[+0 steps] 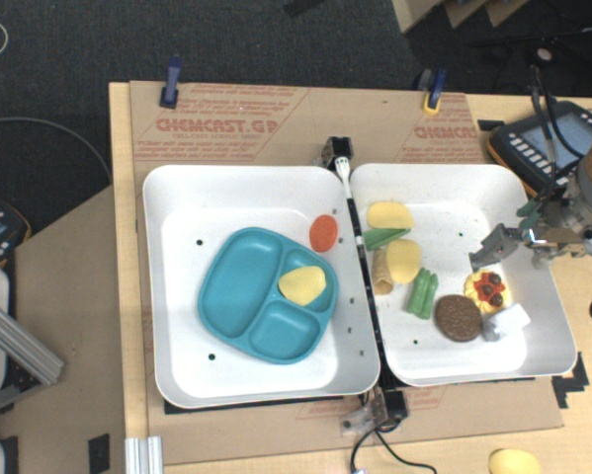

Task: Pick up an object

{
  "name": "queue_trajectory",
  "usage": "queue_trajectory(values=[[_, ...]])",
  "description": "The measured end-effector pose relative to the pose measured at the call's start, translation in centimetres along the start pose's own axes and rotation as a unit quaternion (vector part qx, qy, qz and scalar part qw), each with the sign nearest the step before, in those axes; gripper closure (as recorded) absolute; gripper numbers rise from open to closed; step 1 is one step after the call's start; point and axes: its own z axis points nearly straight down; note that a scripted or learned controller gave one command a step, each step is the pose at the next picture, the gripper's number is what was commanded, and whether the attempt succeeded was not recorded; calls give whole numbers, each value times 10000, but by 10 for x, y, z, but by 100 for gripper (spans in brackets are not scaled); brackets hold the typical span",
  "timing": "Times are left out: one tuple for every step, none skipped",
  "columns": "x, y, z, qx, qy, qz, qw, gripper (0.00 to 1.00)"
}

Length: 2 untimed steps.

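Plastic toy food fills the right bin [533,354]: a brown ridged cookie [459,317] beside the gripper [488,250], whose grip I cannot tell. Cardboard [216,117] reads "CHEMCAST".

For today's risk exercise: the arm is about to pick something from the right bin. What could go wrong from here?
1. The gripper hangs above a tight cluster: the round brown cookie-like disc touches the yellow slice with red topping, so it may catch two or knock one aside.
2. These items lie near the right white bin's rim; a nudge could push them against it.
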Motion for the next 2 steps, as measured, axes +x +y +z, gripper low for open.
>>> queue_trajectory(values=[[14,5,-266,-111,-22,-14,9999,0],[14,6,-268,-34,-14,-7,10000,100]])
